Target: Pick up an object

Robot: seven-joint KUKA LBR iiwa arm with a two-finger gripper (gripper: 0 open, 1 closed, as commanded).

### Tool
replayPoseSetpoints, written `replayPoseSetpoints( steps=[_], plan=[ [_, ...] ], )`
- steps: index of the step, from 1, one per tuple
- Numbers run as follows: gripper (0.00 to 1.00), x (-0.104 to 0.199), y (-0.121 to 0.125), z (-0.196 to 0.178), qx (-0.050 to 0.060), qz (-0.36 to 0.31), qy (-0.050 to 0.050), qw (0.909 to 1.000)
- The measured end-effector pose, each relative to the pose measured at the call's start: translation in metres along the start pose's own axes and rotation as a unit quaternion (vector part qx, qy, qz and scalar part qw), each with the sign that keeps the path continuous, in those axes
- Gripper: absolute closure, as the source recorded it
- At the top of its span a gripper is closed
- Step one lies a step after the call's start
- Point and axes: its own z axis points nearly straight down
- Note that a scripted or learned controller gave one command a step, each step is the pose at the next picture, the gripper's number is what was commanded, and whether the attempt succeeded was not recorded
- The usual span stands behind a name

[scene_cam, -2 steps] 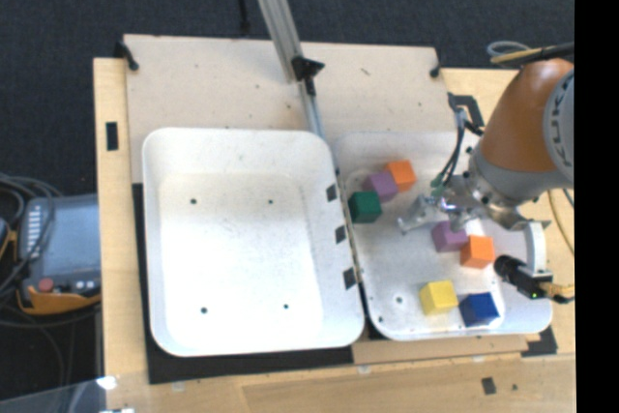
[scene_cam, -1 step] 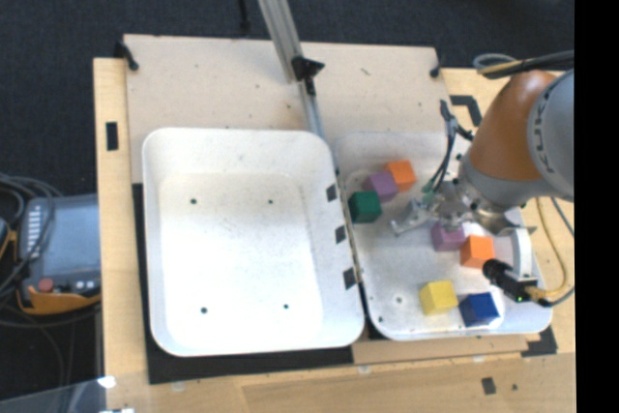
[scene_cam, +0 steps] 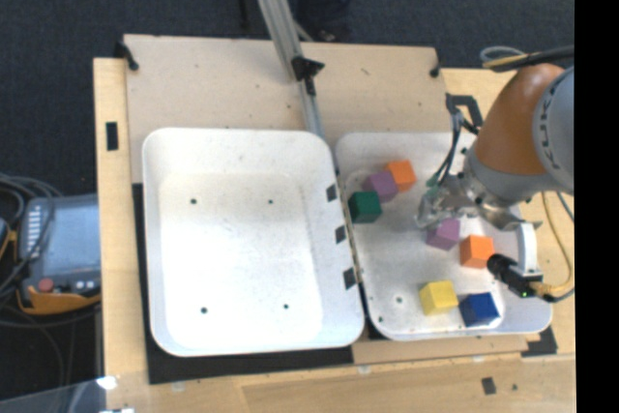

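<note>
The robot's tool (scene_cam: 437, 208) hangs low over the right bin (scene_cam: 387, 300), its opening impossible to judge. A purple cube (scene_cam: 445, 233) sits just below it, touching or nearly so. An orange cube (scene_cam: 476, 250) lies just beyond that. To the tool's left sit another orange cube (scene_cam: 401, 174), a purple block (scene_cam: 381, 185) and a green cube (scene_cam: 365, 206). Farther below lie a yellow cube (scene_cam: 438, 296) and a blue cube (scene_cam: 479, 309).
</note>
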Motion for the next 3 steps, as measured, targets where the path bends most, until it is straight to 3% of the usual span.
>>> replayPoseSetpoints(
  steps=[2,3],
  plan=[
    [1.00,-0.013,0.001,-0.114,0.006,-0.006,0.003,1.0000],
    [1.00,0.047,-0.012,-0.118,0.009,-0.009,0.005,0.9999]
  ],
)
